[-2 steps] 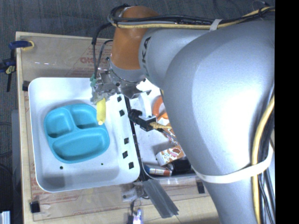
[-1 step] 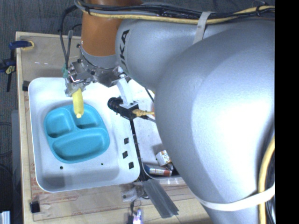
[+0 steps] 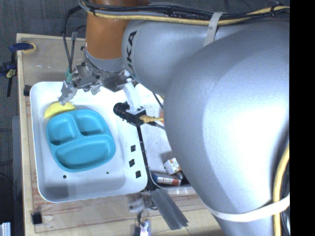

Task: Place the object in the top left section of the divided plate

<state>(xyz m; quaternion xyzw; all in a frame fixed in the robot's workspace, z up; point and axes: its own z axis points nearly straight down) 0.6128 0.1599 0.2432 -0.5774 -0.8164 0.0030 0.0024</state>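
The blue divided plate lies in the left white bin, with two small sections at its upper end and one large section below. A yellow object rests at the plate's upper left rim, partly on the bin floor. My gripper hangs from the orange-banded wrist directly above the yellow object, and its tip touches or nearly touches the object's top. The view does not tell whether the object is gripped.
The grey arm covers most of the right bin. At that bin's lower left corner lie a small can and a reddish tube. A black fitting with cable sits over the divider between bins. A blue clamp grips the bench's far left edge.
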